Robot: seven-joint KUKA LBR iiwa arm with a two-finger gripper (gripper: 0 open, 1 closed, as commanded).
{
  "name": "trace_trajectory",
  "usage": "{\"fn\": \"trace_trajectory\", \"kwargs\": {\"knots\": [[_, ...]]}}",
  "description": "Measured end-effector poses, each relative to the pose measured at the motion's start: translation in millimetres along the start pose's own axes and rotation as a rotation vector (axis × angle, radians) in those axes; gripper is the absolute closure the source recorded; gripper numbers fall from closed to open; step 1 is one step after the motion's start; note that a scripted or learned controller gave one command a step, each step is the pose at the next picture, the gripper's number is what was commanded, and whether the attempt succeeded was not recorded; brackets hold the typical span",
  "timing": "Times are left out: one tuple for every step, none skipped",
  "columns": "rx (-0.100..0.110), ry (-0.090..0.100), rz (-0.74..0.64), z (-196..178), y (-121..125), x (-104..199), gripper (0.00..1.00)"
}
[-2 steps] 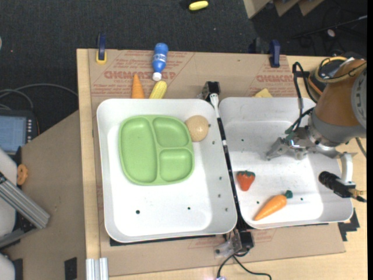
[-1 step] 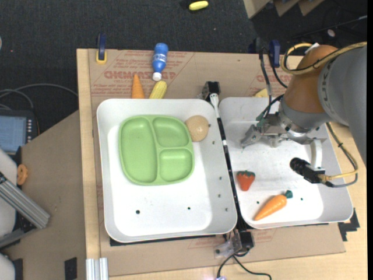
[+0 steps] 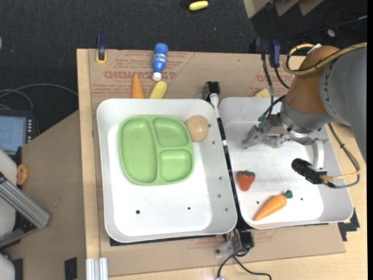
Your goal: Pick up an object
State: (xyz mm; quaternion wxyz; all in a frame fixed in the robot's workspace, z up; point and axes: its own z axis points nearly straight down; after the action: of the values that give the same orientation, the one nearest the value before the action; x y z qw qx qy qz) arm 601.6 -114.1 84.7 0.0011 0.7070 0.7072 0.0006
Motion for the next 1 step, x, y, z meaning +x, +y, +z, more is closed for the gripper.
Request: {"fn": "trace_trajectory", "kwargs": {"knots": [[0.0,0.0,0.0,0.0,0.0,0.0,0.0]]}}
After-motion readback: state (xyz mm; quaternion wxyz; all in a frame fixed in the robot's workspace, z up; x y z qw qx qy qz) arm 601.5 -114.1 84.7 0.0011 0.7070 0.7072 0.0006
